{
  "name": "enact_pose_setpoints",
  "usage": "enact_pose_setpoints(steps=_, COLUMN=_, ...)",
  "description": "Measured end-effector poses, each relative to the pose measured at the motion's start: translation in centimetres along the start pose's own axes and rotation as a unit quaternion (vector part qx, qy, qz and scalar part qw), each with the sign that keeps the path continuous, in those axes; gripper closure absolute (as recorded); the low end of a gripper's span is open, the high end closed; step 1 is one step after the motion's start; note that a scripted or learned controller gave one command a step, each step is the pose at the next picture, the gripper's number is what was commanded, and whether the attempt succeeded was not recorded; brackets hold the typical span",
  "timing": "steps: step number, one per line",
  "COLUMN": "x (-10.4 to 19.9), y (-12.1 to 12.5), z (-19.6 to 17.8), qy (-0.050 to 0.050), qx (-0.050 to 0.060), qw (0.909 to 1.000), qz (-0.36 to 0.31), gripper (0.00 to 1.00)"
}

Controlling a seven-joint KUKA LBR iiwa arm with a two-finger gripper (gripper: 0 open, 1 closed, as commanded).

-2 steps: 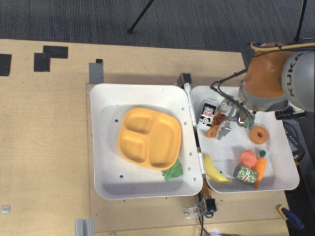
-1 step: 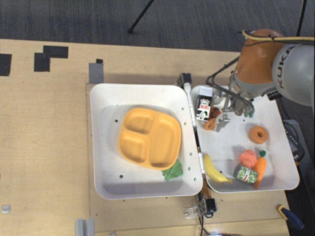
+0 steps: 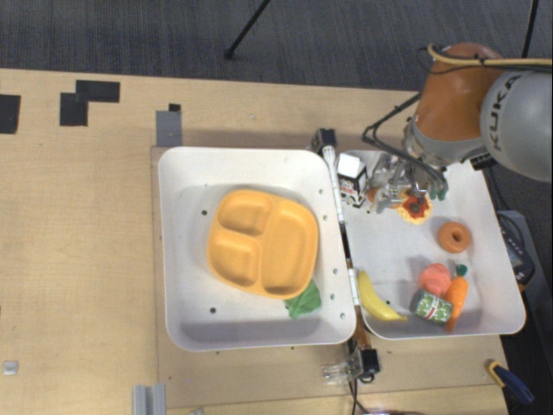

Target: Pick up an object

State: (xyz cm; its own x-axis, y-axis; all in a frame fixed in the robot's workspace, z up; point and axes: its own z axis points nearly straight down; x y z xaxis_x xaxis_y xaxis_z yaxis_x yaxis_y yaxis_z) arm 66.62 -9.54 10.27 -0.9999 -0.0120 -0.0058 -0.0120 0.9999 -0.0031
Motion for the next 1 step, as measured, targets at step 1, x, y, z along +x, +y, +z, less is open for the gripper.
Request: enact_pose_setpoints(steps=1, x=5.55, y=2.51, z=-8.4, qy=-0.001, qx=-0.002, qw=0.9999, qz=0.017, gripper=1.0)
